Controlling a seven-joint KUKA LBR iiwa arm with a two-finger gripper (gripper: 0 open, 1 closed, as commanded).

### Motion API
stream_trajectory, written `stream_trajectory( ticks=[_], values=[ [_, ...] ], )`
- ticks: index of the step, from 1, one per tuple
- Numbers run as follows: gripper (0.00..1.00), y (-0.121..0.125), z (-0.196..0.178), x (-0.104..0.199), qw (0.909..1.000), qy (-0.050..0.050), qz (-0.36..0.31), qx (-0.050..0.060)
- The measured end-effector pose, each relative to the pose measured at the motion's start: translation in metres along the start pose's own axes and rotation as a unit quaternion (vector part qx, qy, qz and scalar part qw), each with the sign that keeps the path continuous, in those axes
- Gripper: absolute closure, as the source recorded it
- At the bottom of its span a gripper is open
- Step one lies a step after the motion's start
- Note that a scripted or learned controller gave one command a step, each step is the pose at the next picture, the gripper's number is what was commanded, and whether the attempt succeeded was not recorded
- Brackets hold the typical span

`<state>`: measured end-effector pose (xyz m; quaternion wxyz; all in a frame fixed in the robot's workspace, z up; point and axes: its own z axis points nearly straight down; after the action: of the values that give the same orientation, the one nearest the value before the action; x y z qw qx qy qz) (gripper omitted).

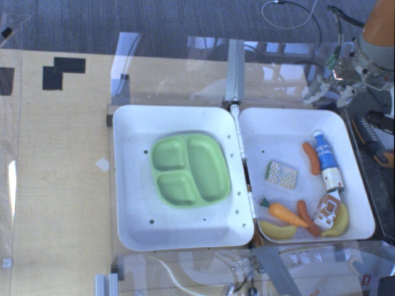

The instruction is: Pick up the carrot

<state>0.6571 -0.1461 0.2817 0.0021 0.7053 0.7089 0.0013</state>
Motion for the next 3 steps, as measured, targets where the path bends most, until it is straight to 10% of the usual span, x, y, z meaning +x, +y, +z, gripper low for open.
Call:
stream_trajectory(
  ticks=[1, 2, 3],
  values=[
    [0.00, 0.004, 0.108, 0.060, 0.9996, 0.001, -0.028, 0.001],
    [0.00, -0.085, 0.094, 0.098, 0.9999, 0.001, -0.013, 0.000],
    [0.00, -0.170, 0.125, 0.061, 1.0000, 0.001, -0.001, 0.001]
  ],
)
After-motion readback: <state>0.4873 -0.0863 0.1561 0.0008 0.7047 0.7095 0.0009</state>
